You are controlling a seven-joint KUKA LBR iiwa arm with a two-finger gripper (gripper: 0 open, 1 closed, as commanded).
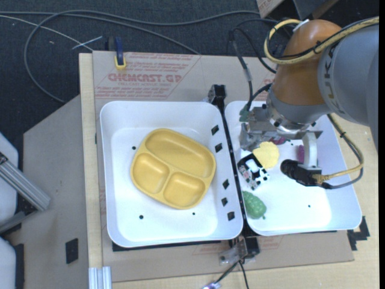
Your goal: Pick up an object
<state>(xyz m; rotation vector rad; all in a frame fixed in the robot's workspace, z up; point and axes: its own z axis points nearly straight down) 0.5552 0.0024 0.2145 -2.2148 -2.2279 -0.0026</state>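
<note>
The hand [264,138] hangs over the right bin [337,212], centre-right of frame; I cannot tell its grip. Just below it lie a pale yellow object [266,155], a black-and-white object [253,171] and a green object [254,205].

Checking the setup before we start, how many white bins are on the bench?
2: the left bin holds a yellow plate; the right bin sits under the arm.
</note>
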